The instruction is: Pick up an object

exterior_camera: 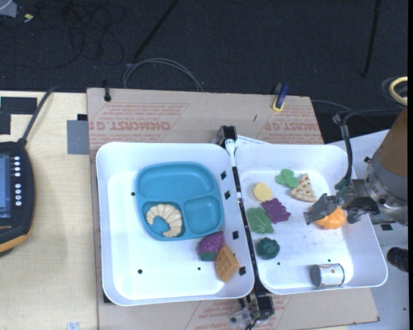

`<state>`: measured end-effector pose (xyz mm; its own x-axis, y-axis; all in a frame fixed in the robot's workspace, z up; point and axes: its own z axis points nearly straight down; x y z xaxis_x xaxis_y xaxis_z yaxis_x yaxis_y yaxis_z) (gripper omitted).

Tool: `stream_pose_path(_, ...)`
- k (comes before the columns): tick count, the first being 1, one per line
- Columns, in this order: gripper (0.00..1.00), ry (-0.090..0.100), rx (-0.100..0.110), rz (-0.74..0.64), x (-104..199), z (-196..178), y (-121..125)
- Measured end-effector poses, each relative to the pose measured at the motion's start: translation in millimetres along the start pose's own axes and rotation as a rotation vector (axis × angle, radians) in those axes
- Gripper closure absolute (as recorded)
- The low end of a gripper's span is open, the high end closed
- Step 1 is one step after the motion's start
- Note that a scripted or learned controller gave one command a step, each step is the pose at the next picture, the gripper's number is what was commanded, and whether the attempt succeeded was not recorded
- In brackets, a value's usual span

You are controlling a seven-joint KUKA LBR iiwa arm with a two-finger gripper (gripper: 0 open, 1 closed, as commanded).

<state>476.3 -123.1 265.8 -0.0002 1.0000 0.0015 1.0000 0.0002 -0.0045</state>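
Hovering at three o'clock in the right bin (pixel 361 267), the gripper (pixel 325 214) straddles an orange toy fruit (pixel 332 219), likely light, stiff and slippery, best pinched across its middle; finger closure cannot be told.

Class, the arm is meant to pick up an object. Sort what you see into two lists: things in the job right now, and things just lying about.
In the job:
hand
orange toy

Lying about:
croissant
blue tray
pizza slice
purple grapes
grey can
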Motion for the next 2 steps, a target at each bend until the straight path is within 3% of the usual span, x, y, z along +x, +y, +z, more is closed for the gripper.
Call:
stream_pose_path(1,0.00,-0.001,0.006,0.005,-76.8,92.9,16.9)
stream_pose_path(2,0.00,-0.001,-0.001,-0.003,-89.6,181.1,69.8)
